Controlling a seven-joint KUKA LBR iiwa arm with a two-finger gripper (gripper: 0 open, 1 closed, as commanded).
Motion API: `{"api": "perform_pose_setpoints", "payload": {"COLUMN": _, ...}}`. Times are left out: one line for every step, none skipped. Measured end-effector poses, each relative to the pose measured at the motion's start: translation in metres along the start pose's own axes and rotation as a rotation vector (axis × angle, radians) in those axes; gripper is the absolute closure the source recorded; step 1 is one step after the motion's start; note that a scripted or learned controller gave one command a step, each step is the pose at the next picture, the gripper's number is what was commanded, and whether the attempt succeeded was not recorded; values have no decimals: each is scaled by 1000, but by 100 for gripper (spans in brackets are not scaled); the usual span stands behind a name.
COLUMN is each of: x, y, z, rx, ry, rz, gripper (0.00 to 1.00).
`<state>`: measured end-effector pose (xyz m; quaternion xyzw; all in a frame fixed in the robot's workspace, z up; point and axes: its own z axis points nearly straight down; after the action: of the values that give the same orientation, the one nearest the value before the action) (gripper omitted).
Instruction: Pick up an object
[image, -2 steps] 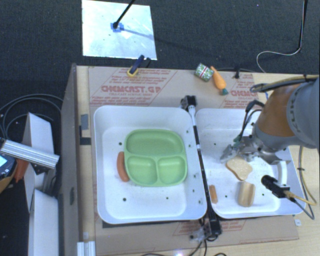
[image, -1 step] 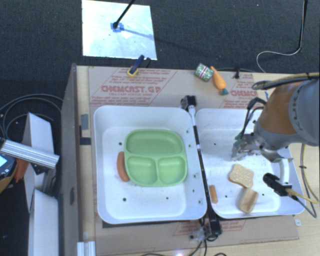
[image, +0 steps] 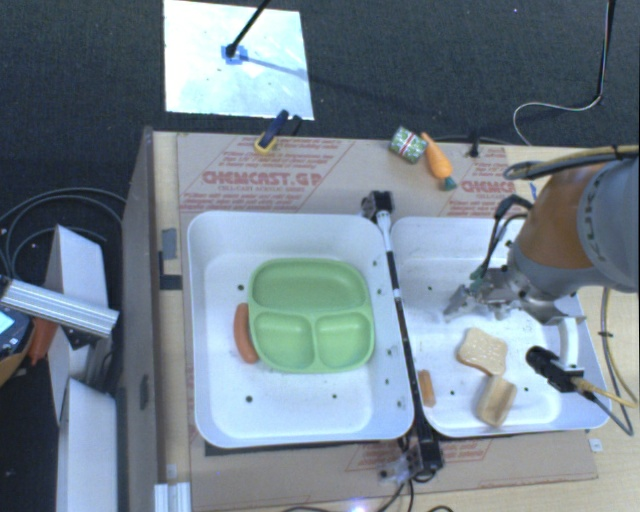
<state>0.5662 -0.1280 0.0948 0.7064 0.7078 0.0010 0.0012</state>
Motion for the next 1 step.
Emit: {"api": "perform_pose_setpoints", "payload": {"x": -2, "y": -46, "z": 10, "rx": 1, "ry": -1, "rz": 1, "gripper": 0}}
